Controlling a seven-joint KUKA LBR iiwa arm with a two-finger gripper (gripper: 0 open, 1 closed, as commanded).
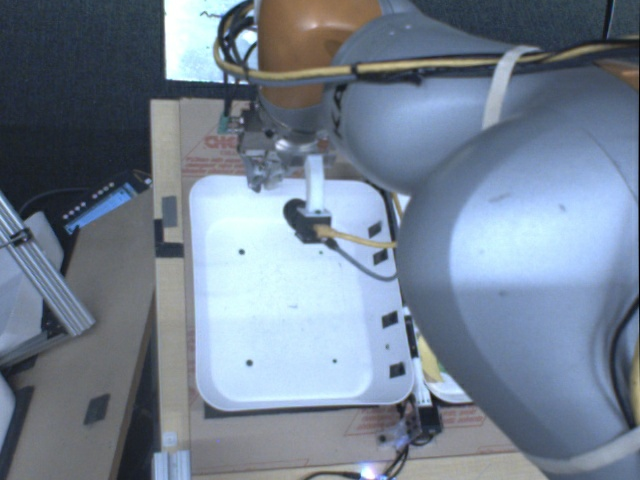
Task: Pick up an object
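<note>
Object to pick: cannot be made out for certain. The only candidate is a pale yellow and white sliver just past the right wall of the shallow white plastic left bin. It is cut off by the arm, and its shape is unreadable.

Two-finger gripper: hangs over the bin's far rim, left of centre, under the orange band. Metal parts and a white upright piece crowd together there. Open or closed: cannot tell. Nothing seen held in it.

Just inside the bin's far end, below the gripper, a black cable fitting with a yellow cable running right, under the arm.

Bin floor: bare white, with a few small dark dots.

Grey arm body: covers everything right of the bin, hiding most of the second bin. Yellow cables and a white strap cross it.

Along the bin's right wall: small black tabs, partly hidden.

Beneath the bin: brown cardboard sheet with red print, too blurred to read.

Well left of the bin: a slanted aluminium rail and a black and blue strip, details too small to tell.
</note>
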